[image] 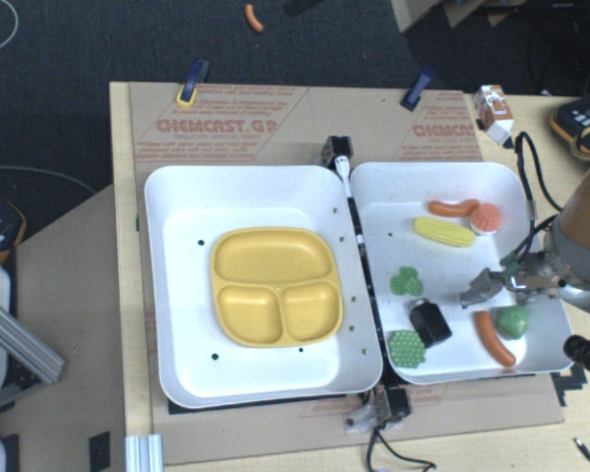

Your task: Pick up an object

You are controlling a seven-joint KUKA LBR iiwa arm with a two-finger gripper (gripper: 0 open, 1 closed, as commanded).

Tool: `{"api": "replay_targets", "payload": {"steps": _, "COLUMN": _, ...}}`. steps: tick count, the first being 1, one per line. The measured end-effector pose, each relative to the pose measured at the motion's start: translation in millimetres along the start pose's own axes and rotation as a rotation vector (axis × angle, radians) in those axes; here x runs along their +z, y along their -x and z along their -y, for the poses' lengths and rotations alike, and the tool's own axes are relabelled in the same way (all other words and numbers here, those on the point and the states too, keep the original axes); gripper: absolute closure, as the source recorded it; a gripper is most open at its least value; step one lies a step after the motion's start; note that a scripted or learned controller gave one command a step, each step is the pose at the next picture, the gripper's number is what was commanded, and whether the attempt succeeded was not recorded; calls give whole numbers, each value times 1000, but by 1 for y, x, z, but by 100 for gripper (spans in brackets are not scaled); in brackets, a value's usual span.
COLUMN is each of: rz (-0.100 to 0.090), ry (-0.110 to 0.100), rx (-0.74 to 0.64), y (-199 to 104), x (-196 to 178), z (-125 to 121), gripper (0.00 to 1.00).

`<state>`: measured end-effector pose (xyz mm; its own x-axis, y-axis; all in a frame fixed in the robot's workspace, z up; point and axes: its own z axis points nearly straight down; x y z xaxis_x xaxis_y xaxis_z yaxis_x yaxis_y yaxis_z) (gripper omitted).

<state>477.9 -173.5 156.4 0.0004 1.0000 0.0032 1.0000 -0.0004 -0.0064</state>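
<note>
The green round toy [512,321] lies in the right bin [393,180], near its right wall, touching the top end of an orange sausage [495,338]. The tool [506,285] hangs just above and left of it; whether the tool is wide or narrow cannot be told. The risk seems that the tool catches both pieces, or pushes the round toy against the wall so it slips away. A black block [430,323] lies further left.

We count:
White bins [167,264]: two
Yellow divided plates [275,285]: one
Sausages [496,340]: two
Corn cobs [443,232]: one
</note>
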Motion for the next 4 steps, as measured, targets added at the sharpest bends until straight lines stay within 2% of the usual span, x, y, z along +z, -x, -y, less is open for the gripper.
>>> {"api": "replay_targets", "payload": {"steps": 1, "rz": 0, "ry": 2, "rx": -1, "y": 1, "x": 63, "z": -2, "gripper": 0}}
{"api": "replay_targets", "payload": {"steps": 2, "rz": 1, "ry": 3, "rx": 0, "y": 1, "x": 73, "z": -2, "gripper": 0}}
{"api": "replay_targets", "payload": {"steps": 3, "rz": 2, "ry": 6, "rx": 1, "y": 1, "x": 62, "z": -2, "gripper": 100}}
{"api": "replay_targets", "payload": {"steps": 4, "rz": 6, "ry": 14, "rx": -2, "y": -4, "x": -1, "z": -2, "gripper": 100}}
